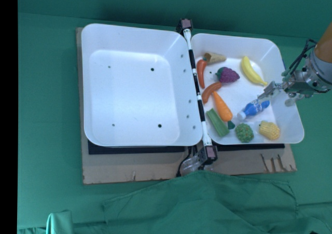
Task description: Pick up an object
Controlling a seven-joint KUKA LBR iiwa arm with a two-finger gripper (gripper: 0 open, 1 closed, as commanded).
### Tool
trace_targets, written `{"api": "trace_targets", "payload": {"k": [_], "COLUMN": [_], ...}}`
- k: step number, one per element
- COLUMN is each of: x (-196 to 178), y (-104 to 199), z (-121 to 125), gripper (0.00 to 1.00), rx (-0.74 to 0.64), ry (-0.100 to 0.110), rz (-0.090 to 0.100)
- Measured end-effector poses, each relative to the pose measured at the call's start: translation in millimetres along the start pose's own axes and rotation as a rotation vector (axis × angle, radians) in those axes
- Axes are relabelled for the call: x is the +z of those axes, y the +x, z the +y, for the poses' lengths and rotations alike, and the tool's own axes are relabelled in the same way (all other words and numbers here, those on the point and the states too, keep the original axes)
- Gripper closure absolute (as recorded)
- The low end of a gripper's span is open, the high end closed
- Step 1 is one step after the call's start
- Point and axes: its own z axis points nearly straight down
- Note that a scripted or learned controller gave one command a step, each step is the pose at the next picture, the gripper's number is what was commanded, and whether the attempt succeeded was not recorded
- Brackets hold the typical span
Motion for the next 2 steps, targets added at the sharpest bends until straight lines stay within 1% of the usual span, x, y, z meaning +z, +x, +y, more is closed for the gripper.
{"api": "trace_targets", "payload": {"k": [1, 2], "x": [66.4, 1.2], "y": [79.0, 150.8], "z": [-7.9, 4.7], "gripper": [0.00, 0.00], "rx": [-0.006, -0.010], "ry": [0.007, -0.005], "rz": [0.007, 0.004]}}
